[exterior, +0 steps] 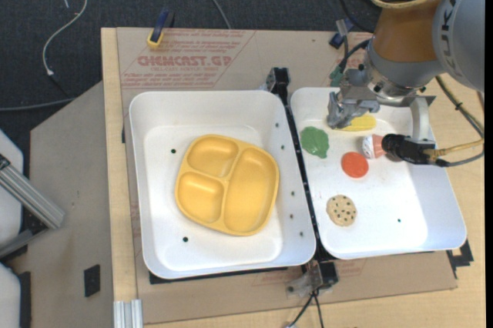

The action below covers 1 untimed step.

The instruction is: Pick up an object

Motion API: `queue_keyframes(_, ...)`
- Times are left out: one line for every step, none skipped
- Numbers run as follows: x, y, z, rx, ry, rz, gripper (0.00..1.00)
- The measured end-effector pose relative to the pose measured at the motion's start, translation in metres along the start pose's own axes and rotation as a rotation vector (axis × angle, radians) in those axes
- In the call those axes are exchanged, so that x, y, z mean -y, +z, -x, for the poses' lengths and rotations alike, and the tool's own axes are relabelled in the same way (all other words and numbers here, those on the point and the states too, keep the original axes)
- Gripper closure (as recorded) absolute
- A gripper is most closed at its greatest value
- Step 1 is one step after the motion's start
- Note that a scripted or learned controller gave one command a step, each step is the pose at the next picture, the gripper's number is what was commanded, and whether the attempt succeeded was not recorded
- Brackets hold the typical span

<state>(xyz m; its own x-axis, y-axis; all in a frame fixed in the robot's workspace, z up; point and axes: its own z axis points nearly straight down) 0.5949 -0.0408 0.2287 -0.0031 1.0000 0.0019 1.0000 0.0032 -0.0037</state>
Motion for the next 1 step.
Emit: queue_keyframes(0.0227,0.0108,-0.045,0.0,-0.001,-0.001,1.0)
